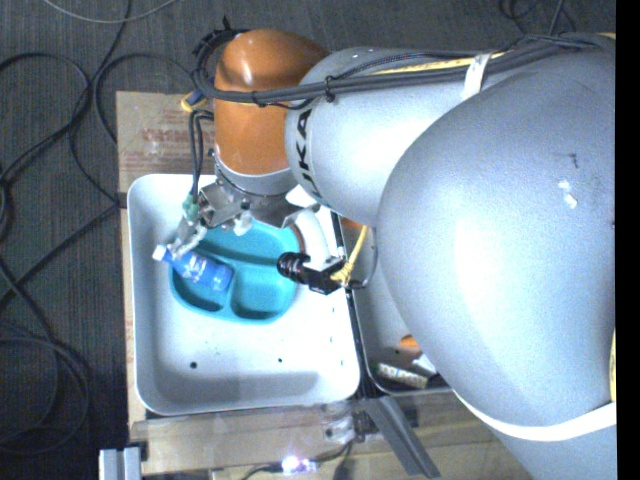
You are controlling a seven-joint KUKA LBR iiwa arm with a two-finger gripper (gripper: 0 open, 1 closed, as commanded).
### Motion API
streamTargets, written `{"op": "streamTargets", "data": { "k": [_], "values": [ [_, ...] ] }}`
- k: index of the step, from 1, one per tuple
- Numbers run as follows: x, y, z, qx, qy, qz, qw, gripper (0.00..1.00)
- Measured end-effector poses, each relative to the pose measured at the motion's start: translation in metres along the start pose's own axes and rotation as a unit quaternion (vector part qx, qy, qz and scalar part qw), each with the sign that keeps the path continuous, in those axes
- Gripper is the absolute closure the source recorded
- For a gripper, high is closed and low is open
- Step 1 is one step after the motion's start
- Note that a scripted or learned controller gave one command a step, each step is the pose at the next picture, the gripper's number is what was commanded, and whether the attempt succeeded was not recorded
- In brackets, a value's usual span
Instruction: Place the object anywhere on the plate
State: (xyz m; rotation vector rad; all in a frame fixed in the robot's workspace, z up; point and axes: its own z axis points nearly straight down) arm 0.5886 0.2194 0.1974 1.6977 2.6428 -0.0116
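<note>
I count two shallow white bins of smooth, round-cornered plastic. I see the whole left bin (pixel 240 378), but the arm (pixel 480 218) leaves only a sliver of the right bin (pixel 385 353) at 3 o'clock. The bench (pixel 150 133) under them looks like pale, worn wood.

One plate (pixel 262 293) lies in the left bin, toward its 12 o'clock side. It is glossy bright blue plastic, rounded, and moulded into hollows, two of which I can make out.

There is one object (pixel 205 273), a small see-through blue piece, bottle-like, with glints on its ribbed surface. It lies on its side in the plate's 9 o'clock hollow, with a pale end toward 10 o'clock over the rim.

The gripper (pixel 190 230), bare metal, hangs at the object's 12 o'clock, very close. I cannot tell from here whether it is apart, together or clamped on anything.
</note>
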Motion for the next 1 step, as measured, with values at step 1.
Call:
{"op": "streamTargets", "data": {
  "k": [1],
  "values": [
    [-0.0233, 0.042, 0.0333, -0.001, 0.0, -0.095, 0.9955, 0.0]
  ]
}}
